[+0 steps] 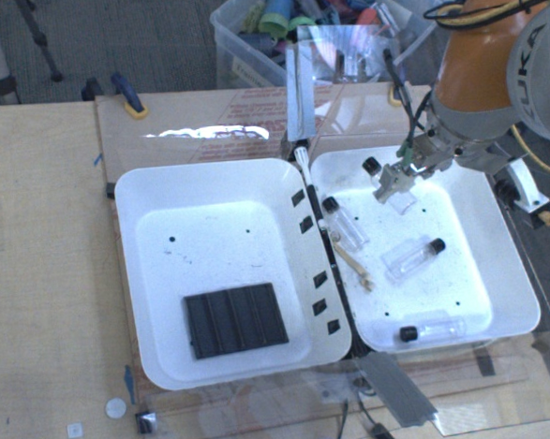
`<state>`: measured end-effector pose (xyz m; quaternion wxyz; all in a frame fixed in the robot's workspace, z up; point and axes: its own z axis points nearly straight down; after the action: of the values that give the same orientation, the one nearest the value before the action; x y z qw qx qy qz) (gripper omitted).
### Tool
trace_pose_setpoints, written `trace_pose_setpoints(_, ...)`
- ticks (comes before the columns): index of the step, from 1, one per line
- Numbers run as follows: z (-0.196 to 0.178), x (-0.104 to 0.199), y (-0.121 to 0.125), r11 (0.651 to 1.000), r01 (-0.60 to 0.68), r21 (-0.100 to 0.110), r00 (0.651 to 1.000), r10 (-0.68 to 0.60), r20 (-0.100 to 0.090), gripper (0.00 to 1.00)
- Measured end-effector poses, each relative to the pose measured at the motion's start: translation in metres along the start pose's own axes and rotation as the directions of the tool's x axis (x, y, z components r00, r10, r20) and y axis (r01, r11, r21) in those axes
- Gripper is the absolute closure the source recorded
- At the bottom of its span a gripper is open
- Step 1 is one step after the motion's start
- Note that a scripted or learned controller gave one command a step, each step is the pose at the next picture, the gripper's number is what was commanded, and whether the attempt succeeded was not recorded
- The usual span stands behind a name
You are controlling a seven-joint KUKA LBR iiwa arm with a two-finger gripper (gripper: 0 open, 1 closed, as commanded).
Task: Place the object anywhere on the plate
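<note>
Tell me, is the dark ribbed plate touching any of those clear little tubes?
Apart. The camera view shows the dark plate lying alone in the left bin, while the clear tubes lie in the right bin, beyond the divider.

bins (138, 270): white | plate (236, 320): black, ridged | vials (415, 255): clear, black caps | arm (484, 49): orange band

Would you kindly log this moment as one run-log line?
gripper: over right bin, grasp unclear | vials: in right bin | black plate: left bin, bare | placement: not done
</note>
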<state>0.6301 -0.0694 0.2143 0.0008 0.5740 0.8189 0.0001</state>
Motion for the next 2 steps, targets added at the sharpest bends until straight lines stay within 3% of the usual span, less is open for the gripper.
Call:
trace_pose_setpoints(1, -0.029, 0.045, 0.051, 0.964, 0.264, -0.004, 0.964, -0.264, 0.002, 1.00)
trace_pose_setpoints(2, -0.075, 0.102, 0.077, 0.973, 0.232, -0.004, 0.973, -0.232, 0.001, 1.00)
